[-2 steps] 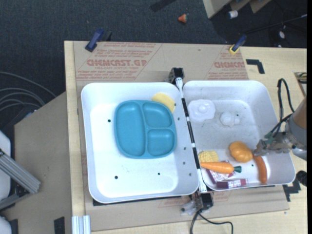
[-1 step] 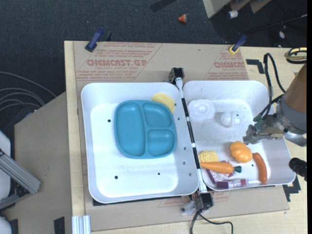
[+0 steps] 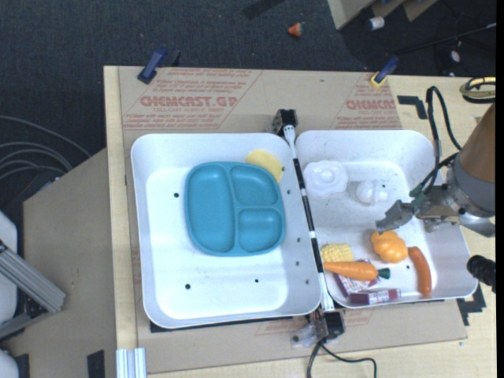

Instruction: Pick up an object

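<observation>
Gripper [image 3: 391, 219] at right of frame, hovering just above orange fruit [image 3: 390, 246] in right bin [image 3: 409, 142]. Jaw state: cannot tell. Approach step, nothing gripped. Next: lower over fruit, close, lift clear of carrot [image 3: 352, 270].

The divided tray [image 3: 234, 208] is set in the left bin [image 3: 157, 274], with a lemon [image 3: 265, 162] touching its far right corner. To the tray's right, in the right bin [image 3: 354, 142], a corn piece [image 3: 337, 252], carrot [image 3: 352, 270], orange fruit [image 3: 389, 246] and sausage [image 3: 421, 270] are gathered near the front.
</observation>
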Controlling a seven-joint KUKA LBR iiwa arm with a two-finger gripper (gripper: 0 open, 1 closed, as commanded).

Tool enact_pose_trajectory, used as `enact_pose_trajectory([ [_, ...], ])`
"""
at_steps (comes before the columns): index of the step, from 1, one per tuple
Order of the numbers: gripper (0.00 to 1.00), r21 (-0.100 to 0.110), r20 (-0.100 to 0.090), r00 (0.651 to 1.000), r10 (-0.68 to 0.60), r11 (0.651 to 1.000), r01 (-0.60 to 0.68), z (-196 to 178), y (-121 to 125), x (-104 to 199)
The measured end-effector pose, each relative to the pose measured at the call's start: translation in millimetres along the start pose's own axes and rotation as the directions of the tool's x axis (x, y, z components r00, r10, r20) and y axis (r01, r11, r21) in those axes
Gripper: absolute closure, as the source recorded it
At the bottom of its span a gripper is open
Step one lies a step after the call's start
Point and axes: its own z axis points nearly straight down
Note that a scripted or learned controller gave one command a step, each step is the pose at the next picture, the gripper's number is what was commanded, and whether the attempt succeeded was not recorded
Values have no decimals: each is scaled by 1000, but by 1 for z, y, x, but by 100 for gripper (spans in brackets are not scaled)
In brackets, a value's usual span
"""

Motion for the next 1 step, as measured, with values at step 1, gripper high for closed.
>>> enact_pose_trajectory([
  [1, 0, 3, 0, 1000, 1, 1000, -1, 100, -1, -1],
])
